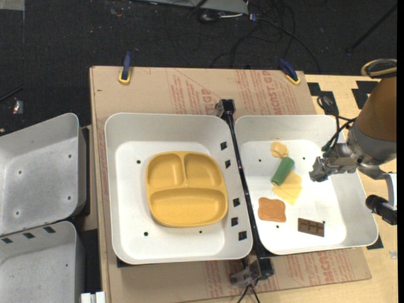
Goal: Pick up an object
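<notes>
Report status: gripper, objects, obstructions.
Gripper over right bin, beside yellow slice. Green cylinder, toast, chocolate untouched. Nothing blocking.

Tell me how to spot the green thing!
Look in the right bin, the one without the yellow plate. Near its middle lies the green stick, leaning on a pale yellow slice. It is the sole green item there.
</notes>
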Controlling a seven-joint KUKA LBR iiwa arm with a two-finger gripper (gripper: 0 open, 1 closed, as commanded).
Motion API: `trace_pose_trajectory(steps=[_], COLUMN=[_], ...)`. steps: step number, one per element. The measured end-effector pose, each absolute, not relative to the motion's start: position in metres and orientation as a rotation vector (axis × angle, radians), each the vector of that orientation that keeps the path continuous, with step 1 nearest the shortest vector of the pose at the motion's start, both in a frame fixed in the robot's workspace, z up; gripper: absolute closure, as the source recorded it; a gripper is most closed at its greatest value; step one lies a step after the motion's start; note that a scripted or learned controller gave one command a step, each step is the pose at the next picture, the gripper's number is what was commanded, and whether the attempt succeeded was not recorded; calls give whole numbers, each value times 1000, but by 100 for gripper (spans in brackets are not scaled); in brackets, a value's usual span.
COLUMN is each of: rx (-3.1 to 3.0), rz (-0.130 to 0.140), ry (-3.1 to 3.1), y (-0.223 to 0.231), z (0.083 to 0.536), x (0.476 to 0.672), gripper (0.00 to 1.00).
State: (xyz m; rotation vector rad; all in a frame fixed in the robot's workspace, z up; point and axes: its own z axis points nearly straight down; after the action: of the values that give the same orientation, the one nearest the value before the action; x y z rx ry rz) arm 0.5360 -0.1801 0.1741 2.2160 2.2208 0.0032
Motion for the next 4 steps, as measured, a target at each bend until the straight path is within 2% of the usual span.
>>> trace_pose_trajectory(steps=[1,2,3,4], rx=[2214,2215,2214,2215], rz=[5,3,1,0], ry=[2222,2221,2231,2231], y=[-170,-170,-113,-63], z=[229,266,251,244], x=[537,538,550,550], gripper=[100,100,100,100])
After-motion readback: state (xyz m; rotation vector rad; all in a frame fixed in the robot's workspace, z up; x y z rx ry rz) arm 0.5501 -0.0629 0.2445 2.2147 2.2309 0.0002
